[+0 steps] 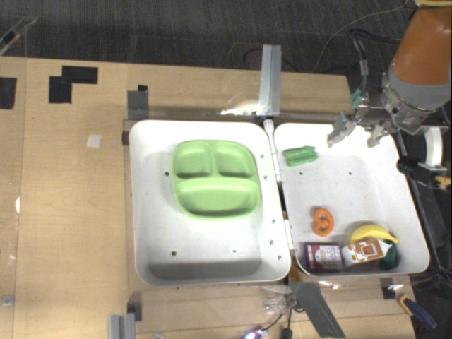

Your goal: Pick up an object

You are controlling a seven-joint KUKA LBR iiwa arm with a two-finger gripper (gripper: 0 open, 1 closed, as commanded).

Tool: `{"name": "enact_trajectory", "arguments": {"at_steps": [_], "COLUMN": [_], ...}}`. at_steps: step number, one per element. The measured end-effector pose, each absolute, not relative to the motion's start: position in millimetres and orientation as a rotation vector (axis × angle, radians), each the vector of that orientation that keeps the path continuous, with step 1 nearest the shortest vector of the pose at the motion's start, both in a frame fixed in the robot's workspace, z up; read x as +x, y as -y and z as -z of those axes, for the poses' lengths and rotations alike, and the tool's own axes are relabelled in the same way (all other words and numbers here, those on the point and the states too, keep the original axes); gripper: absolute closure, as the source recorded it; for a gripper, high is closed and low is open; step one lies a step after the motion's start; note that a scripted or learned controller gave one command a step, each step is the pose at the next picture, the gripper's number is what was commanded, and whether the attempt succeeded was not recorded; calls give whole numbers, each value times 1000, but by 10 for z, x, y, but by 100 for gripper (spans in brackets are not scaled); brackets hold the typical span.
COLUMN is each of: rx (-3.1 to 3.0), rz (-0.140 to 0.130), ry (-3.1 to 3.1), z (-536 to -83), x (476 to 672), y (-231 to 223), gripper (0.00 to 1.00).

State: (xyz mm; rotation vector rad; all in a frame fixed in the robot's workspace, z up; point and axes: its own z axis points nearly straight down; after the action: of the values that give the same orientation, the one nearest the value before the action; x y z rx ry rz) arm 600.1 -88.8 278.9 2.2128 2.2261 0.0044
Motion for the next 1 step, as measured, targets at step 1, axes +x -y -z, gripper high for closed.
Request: {"name": "enact_trajectory", "arguments": {"at_steps": [1], "rx": [1914], "rz": [-4], "ry": [-2488], "z": [-1892], "x": [5327], "y": [963], "gripper": [0]}}
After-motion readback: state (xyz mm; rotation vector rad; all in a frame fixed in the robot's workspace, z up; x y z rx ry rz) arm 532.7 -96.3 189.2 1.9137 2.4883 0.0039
